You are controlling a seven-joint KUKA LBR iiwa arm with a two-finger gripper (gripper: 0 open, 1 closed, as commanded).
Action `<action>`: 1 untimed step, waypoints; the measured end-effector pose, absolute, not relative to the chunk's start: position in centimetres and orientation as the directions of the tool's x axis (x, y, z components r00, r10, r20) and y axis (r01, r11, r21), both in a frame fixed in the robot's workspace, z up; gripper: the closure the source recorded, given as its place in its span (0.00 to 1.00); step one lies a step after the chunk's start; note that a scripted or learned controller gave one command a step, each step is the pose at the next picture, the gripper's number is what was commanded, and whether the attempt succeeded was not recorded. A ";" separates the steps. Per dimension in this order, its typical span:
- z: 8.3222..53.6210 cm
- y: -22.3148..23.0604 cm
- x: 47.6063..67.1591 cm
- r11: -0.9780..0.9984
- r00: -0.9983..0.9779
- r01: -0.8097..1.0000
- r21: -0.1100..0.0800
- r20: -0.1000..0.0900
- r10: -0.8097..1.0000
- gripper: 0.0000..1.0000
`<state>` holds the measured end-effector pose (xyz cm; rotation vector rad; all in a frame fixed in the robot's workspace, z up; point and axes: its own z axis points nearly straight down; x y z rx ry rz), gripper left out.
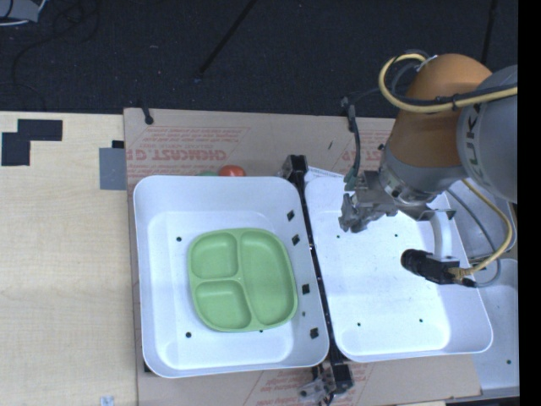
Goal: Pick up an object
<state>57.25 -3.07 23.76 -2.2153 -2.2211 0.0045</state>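
The green plate (243,279) sits in the left bin (161,345), lower middle, not picked up yet. The gripper (357,212) hangs over the right bin (397,328) (open or closed? I cannot tell).

Pale green plate (243,279), white left bin (161,218), white right bin (380,311), small perhaps orange-red thing (232,172), grey-and-orange arm (448,117).

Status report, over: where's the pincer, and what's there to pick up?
Pincer over right bin, back left part. Green plate flat in left bin, untouched. Bin walls stand between them.
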 end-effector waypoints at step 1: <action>23.4 0.6 54.3 0.003 -0.003 1.000 -0.006 0.001 1.000 1.00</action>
